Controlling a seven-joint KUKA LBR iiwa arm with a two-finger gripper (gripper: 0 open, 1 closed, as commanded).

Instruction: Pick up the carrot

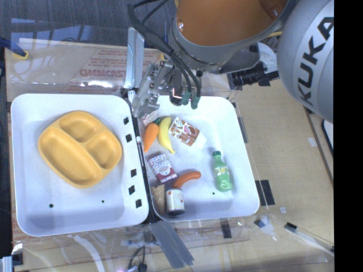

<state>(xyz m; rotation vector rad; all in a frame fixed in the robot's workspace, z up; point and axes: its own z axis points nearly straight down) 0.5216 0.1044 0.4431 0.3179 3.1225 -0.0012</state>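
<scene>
- You are working toward the carrot, which is lying in the right bin, hard against its left wall, stem end pointing up toward the arm and tip pointing down.
- The gripper is hanging just above the carrot's upper end, near the bin's top left corner; nothing is showing between its fingers, and I cannot tell whether they are spread or closed.
- The banana is lying right beside the carrot, touching or nearly so along its right flank, so you are aiming into a narrow slot: wall on one side, banana on the other.
- I judge that a grip across the carrot's thick upper part is giving you the best purchase, with the fingers set across its width and not along its length.
- You are risking a finger landing on the bin wall or on the banana, so centre over the carrot before descending.
- The snack packet to the right and the red packet below are lying apart from the carrot and are not crowding the approach.
- The yellow plate in the left bin is playing no part here.
</scene>
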